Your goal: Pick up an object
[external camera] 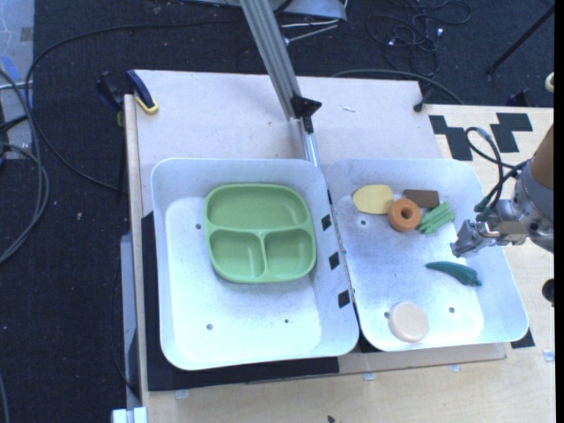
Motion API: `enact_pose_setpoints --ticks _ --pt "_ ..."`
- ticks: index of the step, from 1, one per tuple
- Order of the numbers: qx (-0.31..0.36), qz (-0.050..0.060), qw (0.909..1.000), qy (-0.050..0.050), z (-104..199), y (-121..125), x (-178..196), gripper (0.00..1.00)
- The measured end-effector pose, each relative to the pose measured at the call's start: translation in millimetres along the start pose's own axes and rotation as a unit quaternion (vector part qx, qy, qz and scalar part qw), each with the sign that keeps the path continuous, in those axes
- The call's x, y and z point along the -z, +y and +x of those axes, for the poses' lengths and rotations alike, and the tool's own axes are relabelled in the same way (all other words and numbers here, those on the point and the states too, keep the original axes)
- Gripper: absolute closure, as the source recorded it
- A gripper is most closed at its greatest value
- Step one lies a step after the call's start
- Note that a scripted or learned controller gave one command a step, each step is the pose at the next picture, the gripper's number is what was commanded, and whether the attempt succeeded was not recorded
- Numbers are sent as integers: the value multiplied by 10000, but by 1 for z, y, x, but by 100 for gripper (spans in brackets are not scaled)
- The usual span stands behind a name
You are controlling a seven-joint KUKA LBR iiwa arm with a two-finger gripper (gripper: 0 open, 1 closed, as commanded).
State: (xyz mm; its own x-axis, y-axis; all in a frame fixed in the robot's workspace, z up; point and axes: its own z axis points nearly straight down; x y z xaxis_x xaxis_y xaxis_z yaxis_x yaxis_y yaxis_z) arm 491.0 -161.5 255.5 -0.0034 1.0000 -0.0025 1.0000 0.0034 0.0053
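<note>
The right bin (379, 263) holds a yellow oval piece (373, 199), an orange ring (405, 215), a brown block (421, 197), a light green ridged piece (435, 218), a dark teal curved piece (455, 272) and a cream disc (409, 322). My gripper (464, 241) hangs over the right side of that bin, just above and to the right of the teal piece and right of the green piece. Nothing shows between its fingers.
The left bin (189, 324) holds a green three-compartment plate (261, 233). A slanted metal pole (275, 47) rises behind the bins. Black clips (334, 241) line the seam between the bins. Cables trail at the right by the arm.
</note>
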Motion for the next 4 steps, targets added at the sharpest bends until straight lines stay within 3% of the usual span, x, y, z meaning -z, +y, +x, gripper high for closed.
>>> enact_pose_setpoints --ticks 1,4 --pt "24 16 10000 16 49 8 5 100" --pt "16 40 10000 17 211 13 -34 100"
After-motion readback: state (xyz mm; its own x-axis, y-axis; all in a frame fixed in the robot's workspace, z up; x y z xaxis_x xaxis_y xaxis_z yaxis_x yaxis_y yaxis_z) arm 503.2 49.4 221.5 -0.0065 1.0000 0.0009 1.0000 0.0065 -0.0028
